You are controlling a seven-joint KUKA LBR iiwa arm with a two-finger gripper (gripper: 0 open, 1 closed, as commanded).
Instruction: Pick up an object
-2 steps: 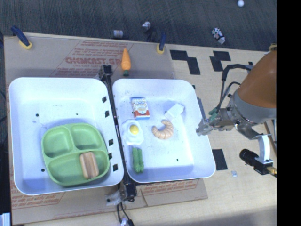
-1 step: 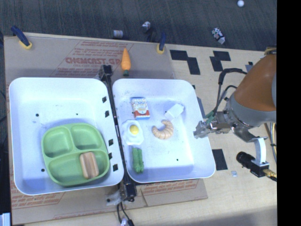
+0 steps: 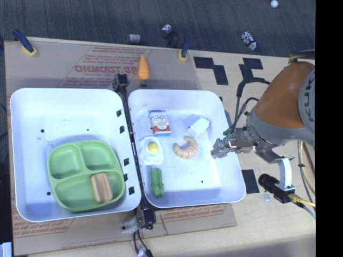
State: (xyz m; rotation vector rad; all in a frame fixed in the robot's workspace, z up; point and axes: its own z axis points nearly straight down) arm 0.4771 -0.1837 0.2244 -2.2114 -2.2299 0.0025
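Gripper seen at the right bin's right rim, nothing visibly held

Whether the fingers are wide or narrow cannot be told. Just left of them a croissant lies in the right bin, with a white block, a small carton, a fried egg and a green vegetable around it. In the left bin a green tray carries a hot dog

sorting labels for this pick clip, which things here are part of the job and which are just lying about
Part of the job:
gripper
croissant
fried egg
small carton
white block
green vegetable
right bin

Lying about:
carrot
green divided tray
hot dog
left bin
blue clamps
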